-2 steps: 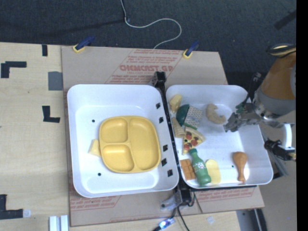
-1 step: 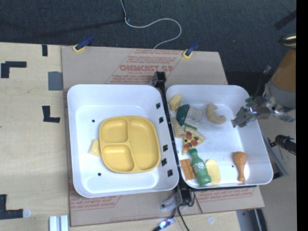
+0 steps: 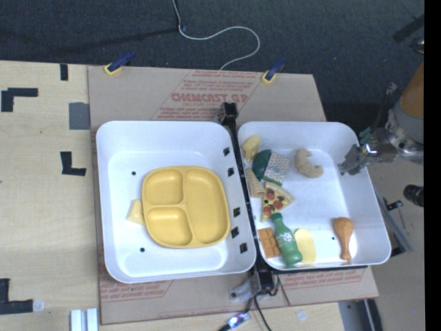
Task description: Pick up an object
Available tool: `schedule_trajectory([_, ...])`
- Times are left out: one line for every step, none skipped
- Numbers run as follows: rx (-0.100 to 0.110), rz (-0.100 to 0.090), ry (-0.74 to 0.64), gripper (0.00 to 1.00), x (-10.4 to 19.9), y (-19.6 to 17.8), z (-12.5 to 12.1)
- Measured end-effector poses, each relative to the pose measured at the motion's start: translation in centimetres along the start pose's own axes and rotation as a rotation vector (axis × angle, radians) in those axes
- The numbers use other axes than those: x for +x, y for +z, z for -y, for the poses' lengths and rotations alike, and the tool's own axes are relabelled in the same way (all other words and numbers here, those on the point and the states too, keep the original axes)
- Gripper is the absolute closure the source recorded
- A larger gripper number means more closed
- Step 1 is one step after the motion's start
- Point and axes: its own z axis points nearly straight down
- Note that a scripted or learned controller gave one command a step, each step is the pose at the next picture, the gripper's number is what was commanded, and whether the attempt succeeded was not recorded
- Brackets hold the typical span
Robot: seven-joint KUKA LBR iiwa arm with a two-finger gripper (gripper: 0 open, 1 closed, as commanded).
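The tool [image 3: 353, 158] hovers at the right rim of the right bin [image 3: 329, 131]; whether it is spread or pressed together I cannot tell. The nearest thing, a croissant [image 3: 308, 163], lies just left of the tool, curved, its long axis running roughly left-right.

Yellow divided plate [image 3: 186, 206] in the white left bin [image 3: 110, 185]; right of it — green bottle [image 3: 284, 238], tan croissant [image 3: 308, 163], brown drumstick [image 3: 344, 235].

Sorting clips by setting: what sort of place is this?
Probably a robotics lab bench: two white bins on clamped cardboard, toy food such as a green bottle, and a gripper at the edge.
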Motion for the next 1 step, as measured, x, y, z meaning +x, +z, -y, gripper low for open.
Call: schedule_trajectory([0.004, -0.002, -0.004, 1.0, 6.05, 0.89, -0.03])
